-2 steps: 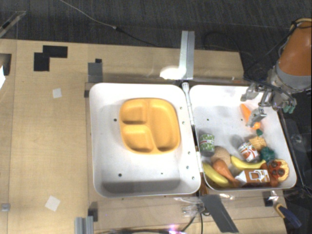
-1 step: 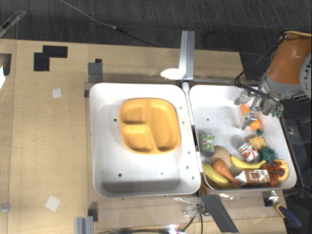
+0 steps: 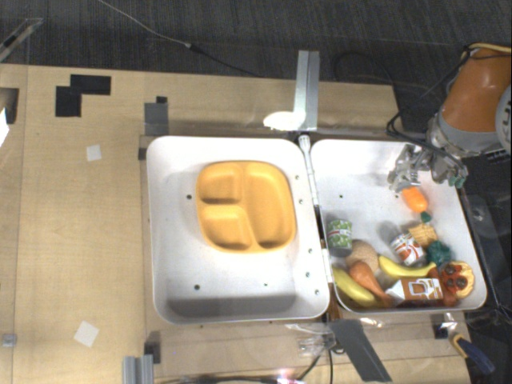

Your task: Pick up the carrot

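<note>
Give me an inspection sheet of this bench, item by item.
Surface: wooden bench bearing two white bins, left bin and right bin.
Job's things: carrot in the right bin, just below the pincer.
Clutter: yellow tray in the left bin; bananas, a can, a green cup and other toy food heaped at the right bin's near end.
Grippers: pincer above the carrot, finger state unclear.
Cables: thin cable across the dark floor.
Surroundings: black marks on the bench.
</note>
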